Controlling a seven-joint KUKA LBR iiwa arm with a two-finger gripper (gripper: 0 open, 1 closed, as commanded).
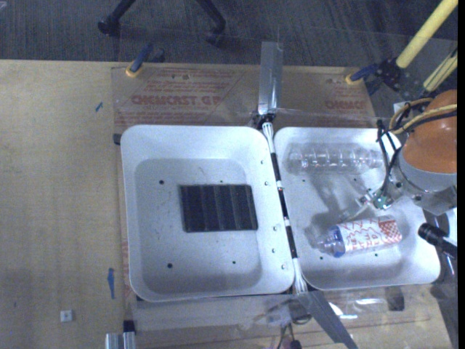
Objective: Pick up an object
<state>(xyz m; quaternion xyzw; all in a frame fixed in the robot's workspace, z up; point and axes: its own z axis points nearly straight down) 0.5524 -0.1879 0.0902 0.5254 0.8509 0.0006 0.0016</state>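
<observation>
two shallow white bins side by side on the worktop (58,195); taking the right bin (414,267) as landmark; lying in its lower middle, a small bottle (361,236) with a red-and-white patterned label, clear cap end pointing toward the left bin (145,151), long axis running roughly across the bin, tilted slightly up toward the arm's side; along the right bin's far wall, a clear plastic bottle (336,158), ribbed, lying on its side, long axis parallel to that wall; in the left bin's middle, a dark ribbed rectangular pad (218,208).

claw (379,198) hanging over the right bin's near-right part, just above and beside the patterned bottle's right end, below the orange wrist band; cannot tell how far open, nothing seen held; patterned bottle judged nearest, lying just down and left of the claw, best gripped across its short width.

writing: label print too small to read; red lettering on the clear sheet beyond the bins, seemingly "chemcast", not certain.
</observation>
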